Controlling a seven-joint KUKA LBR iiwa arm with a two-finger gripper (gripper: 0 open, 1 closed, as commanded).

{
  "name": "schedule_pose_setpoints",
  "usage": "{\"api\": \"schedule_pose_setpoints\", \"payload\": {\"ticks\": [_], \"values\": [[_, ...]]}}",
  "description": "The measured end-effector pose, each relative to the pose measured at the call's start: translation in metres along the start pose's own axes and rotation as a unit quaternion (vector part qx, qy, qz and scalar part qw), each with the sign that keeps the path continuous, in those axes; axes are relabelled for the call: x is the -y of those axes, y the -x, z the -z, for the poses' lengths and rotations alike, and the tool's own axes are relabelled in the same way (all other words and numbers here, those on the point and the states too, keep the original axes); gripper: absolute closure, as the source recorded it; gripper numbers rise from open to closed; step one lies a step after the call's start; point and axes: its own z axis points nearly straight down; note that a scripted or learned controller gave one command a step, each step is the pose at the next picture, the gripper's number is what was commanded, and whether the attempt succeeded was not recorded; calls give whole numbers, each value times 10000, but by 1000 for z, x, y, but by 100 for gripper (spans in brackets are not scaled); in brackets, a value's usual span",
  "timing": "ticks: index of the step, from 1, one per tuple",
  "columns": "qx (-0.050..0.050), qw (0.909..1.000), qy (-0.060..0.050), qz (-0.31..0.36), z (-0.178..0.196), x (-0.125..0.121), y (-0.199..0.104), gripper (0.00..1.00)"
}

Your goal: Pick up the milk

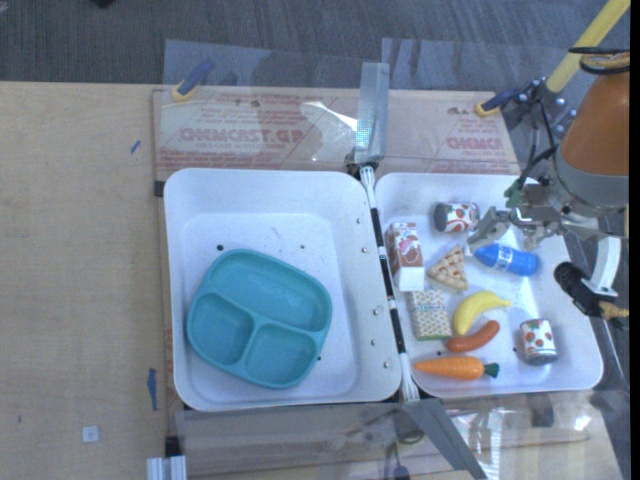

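The milk (404, 252) is a small red and white carton lying along the left wall of the right bin (590, 363). My gripper (510, 232) hangs at the right bin's far right, well right of the milk, just above a blue bottle (508, 260). Its fingers are spread open and nothing is between them. The grey arm with the orange band (598, 133) comes in from the right above it.
The right bin also holds a red-labelled can (456, 216), a pizza slice (449, 267), a cracker box (430, 315), a banana (478, 309), a red sausage (472, 338), a carrot (455, 368) and a second can (537, 339). A teal divided plate (260, 316) lies in the left bin (190, 193).
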Motion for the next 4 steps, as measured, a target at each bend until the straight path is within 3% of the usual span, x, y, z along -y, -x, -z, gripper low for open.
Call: {"api": "schedule_pose_setpoints", "payload": {"ticks": [1, 2, 3, 4], "values": [[25, 9982, 56, 595, -84, -31, -37, 0], [72, 9967, 150, 794, -90, -53, -31, 0], [-68, 9991, -37, 427, -103, -86, 74, 0], [4, 9964, 7, 845, -102, -76, 12, 0]]}}
